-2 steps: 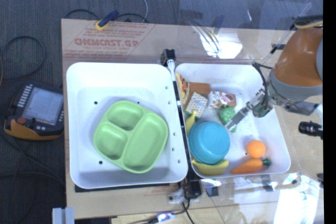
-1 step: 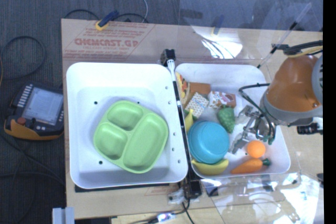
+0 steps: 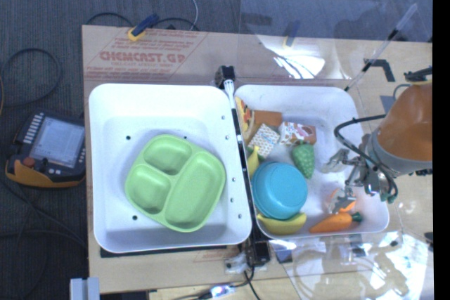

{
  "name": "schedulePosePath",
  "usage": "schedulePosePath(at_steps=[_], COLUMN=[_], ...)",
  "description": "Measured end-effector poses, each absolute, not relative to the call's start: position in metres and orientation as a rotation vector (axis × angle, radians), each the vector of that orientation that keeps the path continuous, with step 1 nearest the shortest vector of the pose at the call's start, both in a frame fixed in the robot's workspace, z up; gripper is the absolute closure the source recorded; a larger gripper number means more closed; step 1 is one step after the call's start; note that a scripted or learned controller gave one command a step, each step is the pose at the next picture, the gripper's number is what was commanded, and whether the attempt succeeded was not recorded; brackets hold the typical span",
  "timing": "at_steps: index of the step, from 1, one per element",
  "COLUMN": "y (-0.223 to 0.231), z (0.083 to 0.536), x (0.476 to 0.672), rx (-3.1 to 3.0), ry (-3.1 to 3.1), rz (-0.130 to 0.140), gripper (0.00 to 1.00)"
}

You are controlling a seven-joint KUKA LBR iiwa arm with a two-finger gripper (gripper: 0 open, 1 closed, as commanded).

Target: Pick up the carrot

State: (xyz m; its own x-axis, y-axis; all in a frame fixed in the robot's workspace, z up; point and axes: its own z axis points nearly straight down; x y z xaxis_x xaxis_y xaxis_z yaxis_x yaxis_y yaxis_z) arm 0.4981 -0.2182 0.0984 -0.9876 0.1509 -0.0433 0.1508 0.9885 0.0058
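Fingers (image 3: 349, 187) of the arm point down into the right bin (image 3: 330, 96), just above the carrot's near end; whether they are spread or closed cannot be told from the camera view, as cables and the wrist housing clutter that area. No object is visibly held between them.

Camera view, right bin: the carrot (image 3: 332, 223) lies flat along the bin's near wall, at the near right corner, its green top toward the right. Just left of it a banana (image 3: 281, 224) curves under a blue bowl (image 3: 280, 190), which sits upright and touches the banana. Beyond the bowl stand a green strawberry-shaped piece (image 3: 304, 159) and several small printed food packets (image 3: 266, 135) toward the far left of the bin.

Camera view, left bin (image 3: 112, 109): a green divided plate (image 3: 176, 183) with three compartments rests near the middle.

Both bins sit side by side on the worktop (image 3: 211, 53). A handheld control pendant (image 3: 48, 150) lies on the floor to the left.
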Motion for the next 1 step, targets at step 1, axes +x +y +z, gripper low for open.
schedulePosePath(at_steps=[1], y=[-0.2150], z=[0.0966], x=[0.5019], rx=[-0.166], ry=[3.085], rz=[-0.003], gripper=[0.00])
